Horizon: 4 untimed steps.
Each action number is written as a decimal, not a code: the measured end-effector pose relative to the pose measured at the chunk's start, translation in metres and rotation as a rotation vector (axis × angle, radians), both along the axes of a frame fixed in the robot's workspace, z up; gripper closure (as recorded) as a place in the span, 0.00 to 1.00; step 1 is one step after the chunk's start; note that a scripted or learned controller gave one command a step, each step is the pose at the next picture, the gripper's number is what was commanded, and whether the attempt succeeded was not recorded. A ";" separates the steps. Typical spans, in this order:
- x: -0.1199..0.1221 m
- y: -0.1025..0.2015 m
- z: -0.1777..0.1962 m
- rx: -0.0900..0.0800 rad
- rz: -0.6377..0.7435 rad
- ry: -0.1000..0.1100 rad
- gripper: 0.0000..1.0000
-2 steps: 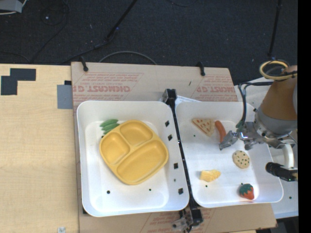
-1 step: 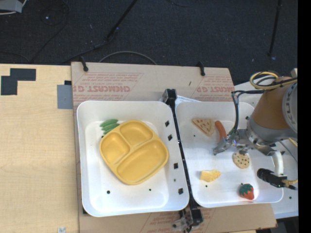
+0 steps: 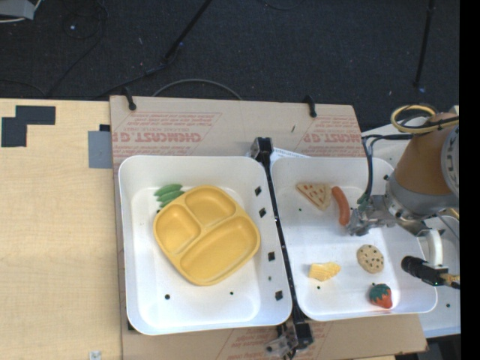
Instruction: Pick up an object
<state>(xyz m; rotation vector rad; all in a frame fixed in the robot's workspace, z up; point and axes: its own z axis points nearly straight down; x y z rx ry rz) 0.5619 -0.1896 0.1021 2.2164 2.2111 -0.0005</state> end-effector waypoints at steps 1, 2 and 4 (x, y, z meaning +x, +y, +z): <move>0.008 0.005 0.047 0.008 0.005 0.005 1.00; 0.009 0.014 0.094 0.008 0.005 0.007 1.00; 0.022 0.062 0.118 0.008 0.006 0.009 1.00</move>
